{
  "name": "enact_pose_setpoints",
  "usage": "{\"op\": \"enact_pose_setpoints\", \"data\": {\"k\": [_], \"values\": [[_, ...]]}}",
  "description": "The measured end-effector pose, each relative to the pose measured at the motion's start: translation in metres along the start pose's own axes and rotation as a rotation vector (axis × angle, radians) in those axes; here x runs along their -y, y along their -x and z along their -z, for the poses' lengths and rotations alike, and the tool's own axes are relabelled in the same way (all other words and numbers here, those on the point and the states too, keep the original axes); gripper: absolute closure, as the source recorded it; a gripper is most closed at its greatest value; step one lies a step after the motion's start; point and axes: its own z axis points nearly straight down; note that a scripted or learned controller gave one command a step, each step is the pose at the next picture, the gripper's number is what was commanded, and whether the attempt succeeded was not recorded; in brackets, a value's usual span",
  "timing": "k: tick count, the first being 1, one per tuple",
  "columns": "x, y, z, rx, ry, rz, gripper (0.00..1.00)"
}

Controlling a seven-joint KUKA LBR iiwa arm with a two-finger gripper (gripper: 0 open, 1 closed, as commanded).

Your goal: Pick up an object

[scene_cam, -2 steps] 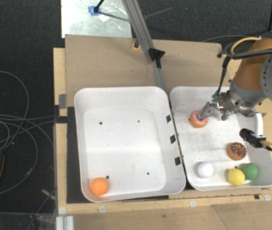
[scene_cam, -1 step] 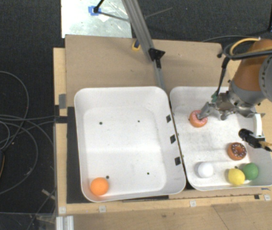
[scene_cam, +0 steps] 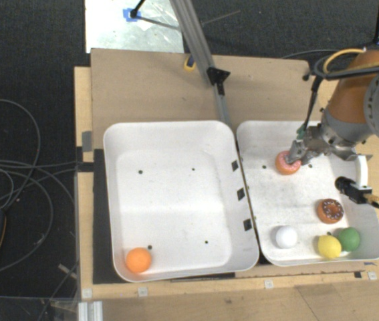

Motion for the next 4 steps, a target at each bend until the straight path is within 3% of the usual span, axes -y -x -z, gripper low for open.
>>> {"op": "enact_pose_setpoints", "data": {"k": [2, 4], "values": [[-0.006, -0.003, 0.118, 0.001, 0.003, 0.005, 1.00], [-0.001, -0.126, 0.133, -0.004, -0.003, 0.011, 1.00]]}}
